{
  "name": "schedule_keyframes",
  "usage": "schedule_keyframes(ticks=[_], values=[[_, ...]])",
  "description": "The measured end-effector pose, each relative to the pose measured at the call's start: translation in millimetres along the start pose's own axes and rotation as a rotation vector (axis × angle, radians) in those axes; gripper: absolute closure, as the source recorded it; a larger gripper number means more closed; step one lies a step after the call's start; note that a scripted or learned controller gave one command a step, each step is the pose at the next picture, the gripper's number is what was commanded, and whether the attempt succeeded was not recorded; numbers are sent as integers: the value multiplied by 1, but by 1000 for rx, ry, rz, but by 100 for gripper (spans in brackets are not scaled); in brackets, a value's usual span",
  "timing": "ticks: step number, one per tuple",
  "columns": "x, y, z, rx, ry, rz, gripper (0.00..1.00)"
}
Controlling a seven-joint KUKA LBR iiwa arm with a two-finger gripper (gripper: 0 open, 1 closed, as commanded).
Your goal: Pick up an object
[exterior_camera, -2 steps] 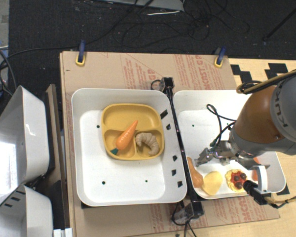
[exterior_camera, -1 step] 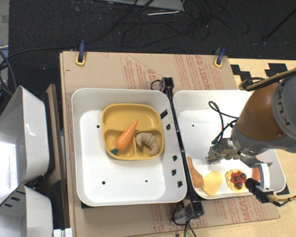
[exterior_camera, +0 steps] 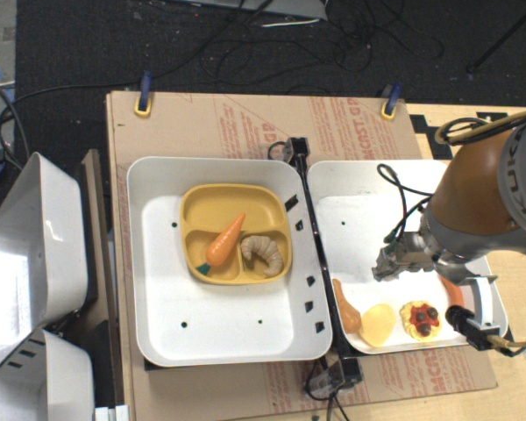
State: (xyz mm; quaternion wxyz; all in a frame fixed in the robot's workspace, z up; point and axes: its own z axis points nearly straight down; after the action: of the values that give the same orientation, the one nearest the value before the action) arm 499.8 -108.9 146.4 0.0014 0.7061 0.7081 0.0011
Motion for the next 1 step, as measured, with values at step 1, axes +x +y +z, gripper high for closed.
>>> schedule_keyframes(ticks=[1], values=[[7, -2, -46, -1, 0, -1, 100]])
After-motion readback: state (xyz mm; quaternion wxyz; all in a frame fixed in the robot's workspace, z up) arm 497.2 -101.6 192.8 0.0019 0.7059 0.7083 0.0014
